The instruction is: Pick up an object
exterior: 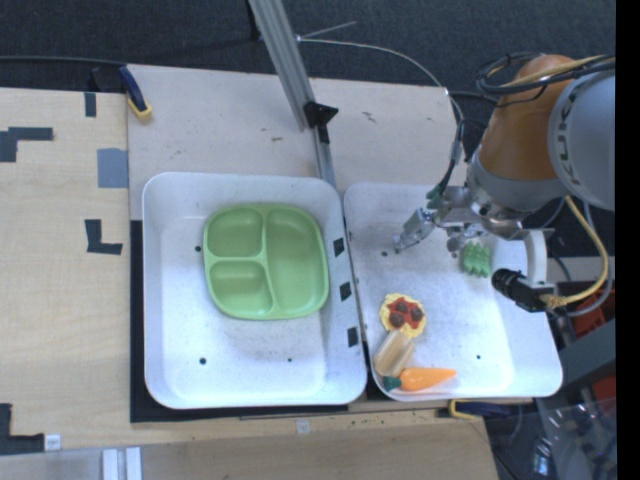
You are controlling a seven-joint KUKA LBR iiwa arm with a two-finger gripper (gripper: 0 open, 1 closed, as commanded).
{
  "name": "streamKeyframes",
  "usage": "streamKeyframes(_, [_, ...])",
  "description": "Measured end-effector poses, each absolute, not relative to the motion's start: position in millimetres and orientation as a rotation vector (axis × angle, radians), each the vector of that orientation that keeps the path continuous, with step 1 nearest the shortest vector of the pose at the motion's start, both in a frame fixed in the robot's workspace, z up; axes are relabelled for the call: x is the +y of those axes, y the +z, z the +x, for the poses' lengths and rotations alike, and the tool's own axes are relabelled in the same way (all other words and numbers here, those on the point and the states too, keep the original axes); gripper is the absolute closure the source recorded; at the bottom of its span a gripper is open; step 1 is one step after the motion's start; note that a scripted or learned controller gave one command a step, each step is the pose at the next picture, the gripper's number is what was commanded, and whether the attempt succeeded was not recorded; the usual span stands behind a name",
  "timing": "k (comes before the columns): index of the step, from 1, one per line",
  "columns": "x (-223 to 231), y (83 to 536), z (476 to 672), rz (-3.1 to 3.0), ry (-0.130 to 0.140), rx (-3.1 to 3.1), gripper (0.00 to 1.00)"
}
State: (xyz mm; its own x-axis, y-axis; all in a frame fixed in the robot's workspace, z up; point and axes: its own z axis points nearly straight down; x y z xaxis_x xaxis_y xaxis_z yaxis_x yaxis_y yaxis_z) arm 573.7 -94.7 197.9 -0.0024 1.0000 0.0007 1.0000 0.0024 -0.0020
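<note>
Three toys lie in the right bin (520,368) toward its near-left corner: tart (403,313), bread roll (393,350), carrot (427,377). The gripper (415,230) hangs above the bin's far-left area; grip state cannot be determined. The tart lies nearest, toward the near rim.

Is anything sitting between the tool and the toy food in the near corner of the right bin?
Nothing visible. The tool hangs over the far part of the right bin; only bare floor separates it from the tart, bread roll and carrot. The green toy sits off to the side, under the wrist.
</note>
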Motion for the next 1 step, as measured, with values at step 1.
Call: streamKeyframes(1, [-94.9, 198.0, 573.6, -2.218, 0.001, -2.223, 0.0])
